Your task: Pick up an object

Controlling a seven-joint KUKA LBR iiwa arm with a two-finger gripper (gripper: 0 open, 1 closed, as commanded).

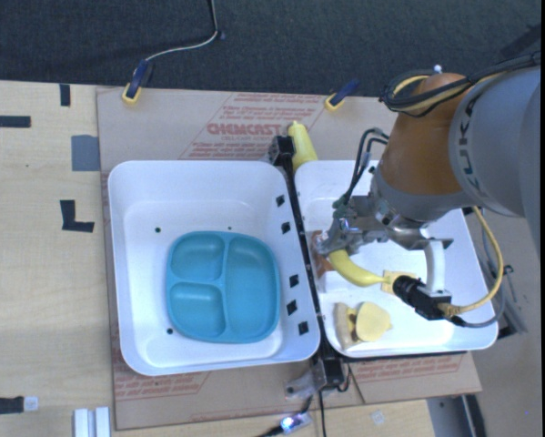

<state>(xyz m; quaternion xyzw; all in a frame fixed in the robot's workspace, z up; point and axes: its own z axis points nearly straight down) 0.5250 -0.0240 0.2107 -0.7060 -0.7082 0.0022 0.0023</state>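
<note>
Grey arm (490, 135) w/ orange band fills upper right, gripper (345, 235) low over right bin (463, 335); can't tell its grip state. Left bin (136, 198) holds blue divided plate (224, 286), open floor around it. Banana (356, 271), center-right, lies diagonal, upper left to lower right, near the divider. Yellow-tan piece (363, 321) sits by bin's front edge.

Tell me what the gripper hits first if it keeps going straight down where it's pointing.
Most likely the yellow banana lying in the right bin: the gripper sits right over its upper end. Depth is hard to judge from this slanted view; it could land just beside it on the bin floor.
</note>
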